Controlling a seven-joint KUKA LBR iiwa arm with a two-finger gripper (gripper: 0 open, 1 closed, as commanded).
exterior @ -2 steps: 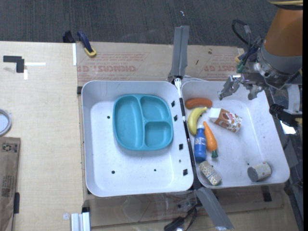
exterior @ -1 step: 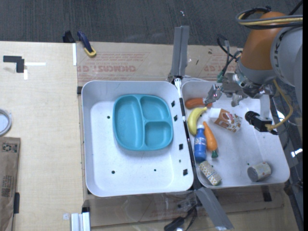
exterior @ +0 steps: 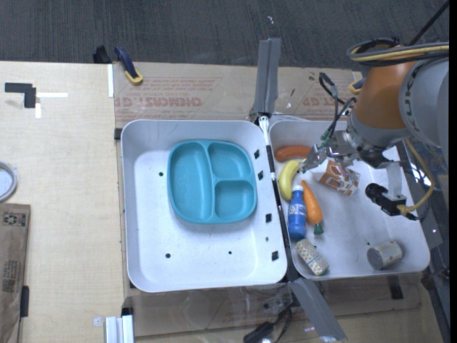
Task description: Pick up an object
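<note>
- Gripper (exterior: 327, 156) hangs over the upper part of the right bin (exterior: 410, 259); whether its grip is open or closed cannot be told, and nothing is visibly held.
- Just beside it, on the arm's side, lies a small crumpled packet (exterior: 340, 177), orange-red and white, its print too small to read.
- Just past the tool, toward the divider between the bins, lie a smooth orange sausage-shaped toy (exterior: 291, 152) and a curved yellow banana (exterior: 288, 179).
- Below the gripper in the view sit a tapered orange carrot (exterior: 311, 203) and a blue bottle (exterior: 297, 217) with a white cap; its label is unreadable.
- Farther down rest a speckled oblong piece (exterior: 312, 256) and a dull grey cylinder (exterior: 385, 254).
- Well beyond the divider, the left bin (exterior: 143, 263) bears a glossy teal plate (exterior: 212, 181) with three compartments.
- Cardboard (exterior: 171, 91) behind the bins shows upside-down red lettering, not clearly legible.
</note>
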